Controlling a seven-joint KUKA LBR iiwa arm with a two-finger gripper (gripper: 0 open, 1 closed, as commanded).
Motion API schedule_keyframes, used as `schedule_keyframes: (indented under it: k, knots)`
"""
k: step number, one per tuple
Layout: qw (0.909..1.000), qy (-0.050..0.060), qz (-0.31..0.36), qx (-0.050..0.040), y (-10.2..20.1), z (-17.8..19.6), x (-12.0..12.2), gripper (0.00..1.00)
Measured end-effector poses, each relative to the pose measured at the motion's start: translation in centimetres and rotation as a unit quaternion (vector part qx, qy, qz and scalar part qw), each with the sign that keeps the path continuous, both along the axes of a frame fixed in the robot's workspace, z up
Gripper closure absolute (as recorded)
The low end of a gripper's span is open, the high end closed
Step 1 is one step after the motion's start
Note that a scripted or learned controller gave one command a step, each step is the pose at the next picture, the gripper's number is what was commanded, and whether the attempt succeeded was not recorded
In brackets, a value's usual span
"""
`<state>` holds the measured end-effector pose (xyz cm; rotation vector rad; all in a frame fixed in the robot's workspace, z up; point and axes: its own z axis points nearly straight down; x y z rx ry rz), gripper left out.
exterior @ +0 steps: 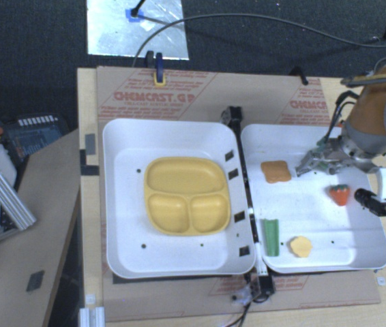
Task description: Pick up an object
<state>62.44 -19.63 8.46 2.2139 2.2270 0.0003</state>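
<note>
The right bin (357, 251) holds several small objects. A tan toast-like piece (275, 171) lies near its left wall at the back. Toward the right sits a red and orange piece (340, 194). Along the front lie a green block (271, 237) and a yellow lump (301, 246). My gripper (318, 166) hangs over the back of this bin, between the toast-like piece and the red piece. Its fingers are spread open with nothing between them.
The left bin (121, 244) carries a yellow divided plate (183, 195) in its middle. A black divider with clips (244, 196) runs between the two bins. A black fitting on a cable (372, 201) sticks out over the right bin's right side.
</note>
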Motion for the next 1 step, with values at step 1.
schedule_keyframes:
  k: [1]
  knots:
    - [1.0,-0.002,0.001,-0.0004,-0.02,1.19,0.11,1.0]
